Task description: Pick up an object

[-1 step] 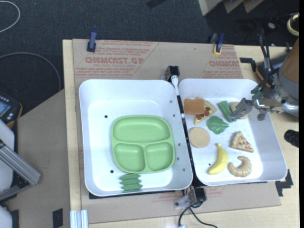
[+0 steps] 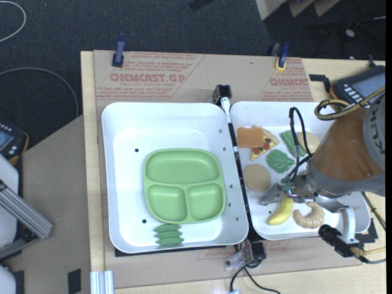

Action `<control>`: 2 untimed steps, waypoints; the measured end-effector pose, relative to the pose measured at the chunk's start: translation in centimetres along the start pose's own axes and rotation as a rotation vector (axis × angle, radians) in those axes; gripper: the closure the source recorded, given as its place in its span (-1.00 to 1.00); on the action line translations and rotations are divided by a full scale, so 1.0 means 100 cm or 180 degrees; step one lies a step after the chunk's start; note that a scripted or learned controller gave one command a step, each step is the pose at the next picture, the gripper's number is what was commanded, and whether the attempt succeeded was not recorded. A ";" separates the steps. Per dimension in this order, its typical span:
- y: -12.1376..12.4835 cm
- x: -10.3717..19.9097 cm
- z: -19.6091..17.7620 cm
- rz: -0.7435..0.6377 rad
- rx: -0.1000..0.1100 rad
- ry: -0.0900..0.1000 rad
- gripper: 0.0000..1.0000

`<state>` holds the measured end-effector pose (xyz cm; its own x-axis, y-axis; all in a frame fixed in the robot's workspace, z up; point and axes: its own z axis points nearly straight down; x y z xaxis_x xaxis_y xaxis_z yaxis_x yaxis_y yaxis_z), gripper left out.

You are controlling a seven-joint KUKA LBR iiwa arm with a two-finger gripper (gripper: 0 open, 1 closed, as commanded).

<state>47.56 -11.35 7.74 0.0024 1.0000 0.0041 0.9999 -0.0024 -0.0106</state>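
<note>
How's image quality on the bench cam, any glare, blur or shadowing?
Camera view: even overhead light, soft overall; left bin white looks nearly blown out, the green tray casts only a faint shadow; the arm looks soft and blocks part of the right bin; the gripper is indistinct.

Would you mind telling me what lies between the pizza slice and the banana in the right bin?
In the camera view, a round tan cookie-like disc lies between the pizza slice and the banana, with the pincer just above the banana.
</note>
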 end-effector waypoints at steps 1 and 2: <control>0.003 -0.001 -0.017 0.0000 -0.0041 -0.0015 1.00; 0.049 0.072 -0.113 -0.0040 -0.0076 -0.0009 1.00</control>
<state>52.58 -4.18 19.06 -0.0101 0.9999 0.0013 0.9999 0.0101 0.0133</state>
